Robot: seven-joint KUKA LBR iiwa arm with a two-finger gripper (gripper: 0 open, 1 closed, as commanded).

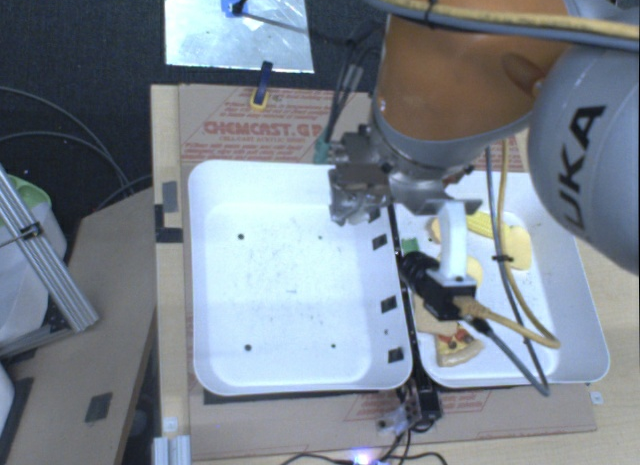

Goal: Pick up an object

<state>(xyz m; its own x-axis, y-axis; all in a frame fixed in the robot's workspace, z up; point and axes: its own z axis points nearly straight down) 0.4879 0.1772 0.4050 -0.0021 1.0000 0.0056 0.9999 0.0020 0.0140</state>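
Observation:
My gripper hangs over the far right corner of the left white bin, close to the divider between the two bins. I see nothing held in it. In the right bin lie a yellow banana-like piece, a small yellow round piece and a pizza-slice toy near the front. The arm's orange and grey body covers much of the right bin's far part.
Both bins rest on a cardboard sheet. A shiny metal plate with a blue clip lies beyond it, and a small blue-and-yellow object sits at the cardboard's far edge. An aluminium frame stands at the left.

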